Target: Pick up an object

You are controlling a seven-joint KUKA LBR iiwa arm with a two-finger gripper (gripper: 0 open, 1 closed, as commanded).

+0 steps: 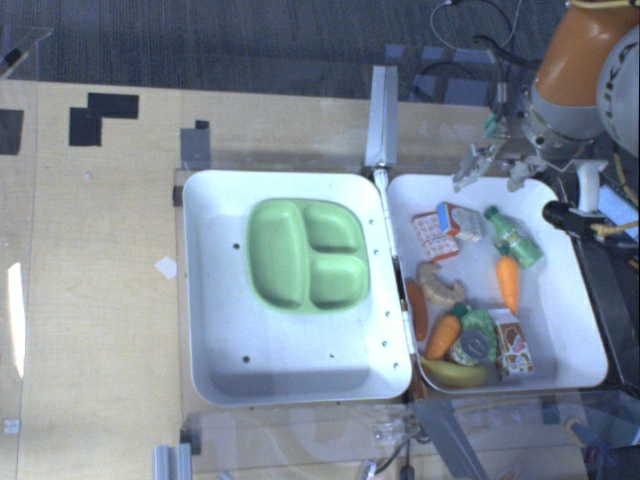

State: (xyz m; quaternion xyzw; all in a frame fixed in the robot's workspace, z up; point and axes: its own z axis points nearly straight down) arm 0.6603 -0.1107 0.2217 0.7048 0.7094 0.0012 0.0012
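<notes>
A robotics laboratory is seen from above. A pale wooden bench [100,298] is set on dark grey carpet [220,18] and is marked with black tape patches [100,116]. Two shallow white bins are fixed side by side on it, held by metal brackets [379,118]: the left bin [215,368] is occupied by a green sectioned tray [305,254], the right bin [575,348] by toy food and small packets. A grey robot arm with an orange band [585,53] is positioned at the far right, and loose black cables [480,28] are trailed across the floor behind it.
</notes>
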